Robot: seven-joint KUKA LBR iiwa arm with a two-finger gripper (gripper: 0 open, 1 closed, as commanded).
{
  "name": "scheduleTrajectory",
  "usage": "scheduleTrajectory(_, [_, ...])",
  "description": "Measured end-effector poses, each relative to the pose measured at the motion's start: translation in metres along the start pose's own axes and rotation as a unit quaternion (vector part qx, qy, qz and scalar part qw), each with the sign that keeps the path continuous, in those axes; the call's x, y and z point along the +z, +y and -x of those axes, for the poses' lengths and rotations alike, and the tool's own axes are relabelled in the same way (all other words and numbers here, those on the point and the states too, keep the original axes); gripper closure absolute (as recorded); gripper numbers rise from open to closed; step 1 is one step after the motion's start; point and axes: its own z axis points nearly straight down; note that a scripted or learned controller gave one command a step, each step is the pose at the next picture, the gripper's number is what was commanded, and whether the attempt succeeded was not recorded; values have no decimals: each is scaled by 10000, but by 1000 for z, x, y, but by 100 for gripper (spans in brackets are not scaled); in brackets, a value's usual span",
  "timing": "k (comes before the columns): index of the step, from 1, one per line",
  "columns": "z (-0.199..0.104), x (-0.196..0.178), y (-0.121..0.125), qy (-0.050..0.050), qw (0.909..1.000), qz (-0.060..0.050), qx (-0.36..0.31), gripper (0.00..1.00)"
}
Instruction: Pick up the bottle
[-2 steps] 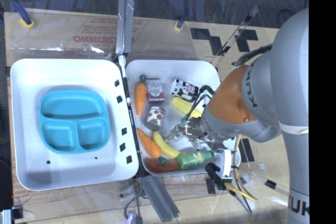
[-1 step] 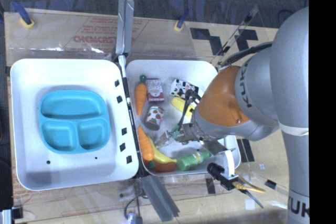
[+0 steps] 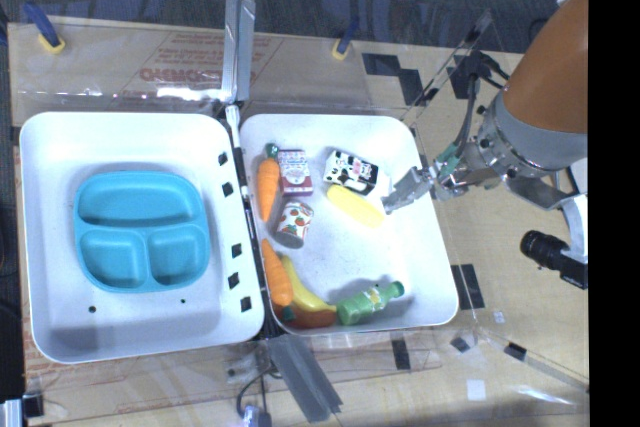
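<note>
**A:** Here we are above the two shallow white bins. The small green plastic bottle with the pale cap [image 3: 368, 302] lies on its side at the near edge of the right-hand white bin [image 3: 425, 265], its base touching a yellow banana [image 3: 305, 295] and an orange carrot [image 3: 277, 277] just beside that.

**B:** And the two-finger gripper [image 3: 400, 192] on the grey arm?

**A:** Over the bin's right rim, well apart from the bottle, next to a yellow lemon-like block [image 3: 356, 206]. Nothing sits between its fingers that I can see, but whether they're spread or closed I can't tell from this slant.

**B:** So what could spoil the pick?

**A:** Plenty, I'd say. The bottle is round and lying flat, so a pinch off its middle could roll it away. It's tucked against the bin wall, which may block one finger. And the banana crowds its base, so the fingers could nip the fruit instead.

**B:** Anything near the approach?

**A:** The black-and-white patterned carton [image 3: 351, 171] and that yellow block sit under the gripper now; a low sweep toward the bottle might shove them.
</note>
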Motion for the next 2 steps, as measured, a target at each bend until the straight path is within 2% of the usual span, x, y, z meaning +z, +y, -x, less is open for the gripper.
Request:
scheduleTrajectory(1, [-36, 196, 4, 16, 9989, -34, 475, 0])
scheduleTrajectory(2, [17, 89, 87, 2, 9998, -8, 216, 0])
